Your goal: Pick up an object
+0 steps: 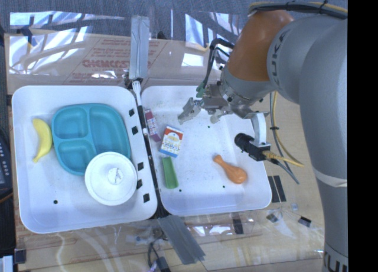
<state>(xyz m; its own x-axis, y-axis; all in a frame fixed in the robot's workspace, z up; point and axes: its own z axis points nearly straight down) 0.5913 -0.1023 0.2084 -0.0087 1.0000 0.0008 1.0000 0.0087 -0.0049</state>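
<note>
Carton [172, 141] beside green bar [169, 172]

Gripper [190, 111] finger gap too small

The big grey arm [307, 87] comes in from the right, orange band [260, 46] bent over up top. Its wrist points left and down, and the gripper [190, 111] hangs low, its tip aimed leftward.
</note>
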